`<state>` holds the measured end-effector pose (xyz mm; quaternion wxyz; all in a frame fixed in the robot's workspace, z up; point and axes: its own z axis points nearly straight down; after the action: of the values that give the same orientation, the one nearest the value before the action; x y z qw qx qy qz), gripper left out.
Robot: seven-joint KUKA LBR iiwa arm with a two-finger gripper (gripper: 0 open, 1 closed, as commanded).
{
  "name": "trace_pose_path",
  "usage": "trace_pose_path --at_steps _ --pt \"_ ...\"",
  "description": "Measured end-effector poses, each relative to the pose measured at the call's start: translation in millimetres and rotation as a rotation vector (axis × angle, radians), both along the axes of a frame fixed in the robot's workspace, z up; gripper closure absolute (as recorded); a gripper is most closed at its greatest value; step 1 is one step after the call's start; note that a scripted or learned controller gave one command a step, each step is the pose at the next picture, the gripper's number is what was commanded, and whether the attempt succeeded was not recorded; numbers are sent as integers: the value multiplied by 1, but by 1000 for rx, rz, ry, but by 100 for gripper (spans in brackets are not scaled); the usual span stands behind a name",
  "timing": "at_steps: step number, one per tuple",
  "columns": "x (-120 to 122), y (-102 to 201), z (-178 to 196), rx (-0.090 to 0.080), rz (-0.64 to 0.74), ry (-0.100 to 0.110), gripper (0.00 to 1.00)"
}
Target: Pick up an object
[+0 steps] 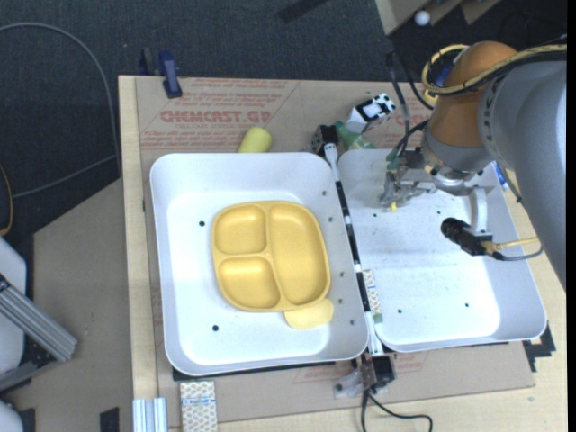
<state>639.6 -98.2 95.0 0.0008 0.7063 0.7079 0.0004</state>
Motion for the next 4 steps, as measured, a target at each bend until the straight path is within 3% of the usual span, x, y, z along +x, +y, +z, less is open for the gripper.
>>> trace_pose_path --at_steps 1,2,3,4 --pt "-39 63 90 1 0 1 100" --pt "-30 20 90 -1 -3 0 100" --pt "-30 20 90 -1 -2 0 0" --pt "-1 6 -5 1 -2 5 0"
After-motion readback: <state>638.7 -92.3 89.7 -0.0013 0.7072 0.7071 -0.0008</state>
